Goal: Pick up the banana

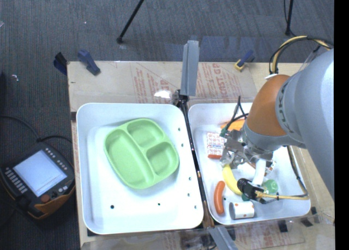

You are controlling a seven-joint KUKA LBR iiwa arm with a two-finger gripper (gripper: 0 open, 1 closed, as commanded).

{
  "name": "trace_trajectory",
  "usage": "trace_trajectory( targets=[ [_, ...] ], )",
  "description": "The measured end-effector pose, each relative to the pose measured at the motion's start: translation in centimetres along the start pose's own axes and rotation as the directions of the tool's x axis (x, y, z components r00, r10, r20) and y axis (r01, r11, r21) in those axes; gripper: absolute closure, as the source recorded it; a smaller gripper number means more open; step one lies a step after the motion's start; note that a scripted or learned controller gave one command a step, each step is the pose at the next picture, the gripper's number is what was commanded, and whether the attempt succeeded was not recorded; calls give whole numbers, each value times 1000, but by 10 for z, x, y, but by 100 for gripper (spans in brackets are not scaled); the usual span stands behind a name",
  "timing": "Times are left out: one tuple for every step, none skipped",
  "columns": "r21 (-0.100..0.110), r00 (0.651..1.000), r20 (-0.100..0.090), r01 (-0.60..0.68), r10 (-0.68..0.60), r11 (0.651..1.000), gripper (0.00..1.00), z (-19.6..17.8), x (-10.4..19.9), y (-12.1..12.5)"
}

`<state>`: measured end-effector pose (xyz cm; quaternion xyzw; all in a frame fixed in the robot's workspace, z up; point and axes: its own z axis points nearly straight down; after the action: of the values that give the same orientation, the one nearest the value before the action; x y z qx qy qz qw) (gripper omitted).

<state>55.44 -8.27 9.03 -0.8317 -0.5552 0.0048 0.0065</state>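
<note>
Claw (pixel 236 158) low in right bin (pixel 204 115), just above upper end of banana (pixel 229 180). Whether clenched or released: cannot tell, wrist hardware blocks view. Banana lies on bin floor toward front, apparently not lifted. Red sausage (pixel 219 196) just beside it, white can (pixel 241 209) near front wall, snack packet (pixel 215 142) behind. Green divided plate (pixel 143 152) in left bin (pixel 92 200). Judgement: approach about done; secure grasp and lift remain.
</note>
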Motion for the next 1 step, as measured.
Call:
trace_trajectory(
  targets=[
    [1, 1000, 0, -1, 1, 1000, 0, 0, 0, 0]
  ],
)
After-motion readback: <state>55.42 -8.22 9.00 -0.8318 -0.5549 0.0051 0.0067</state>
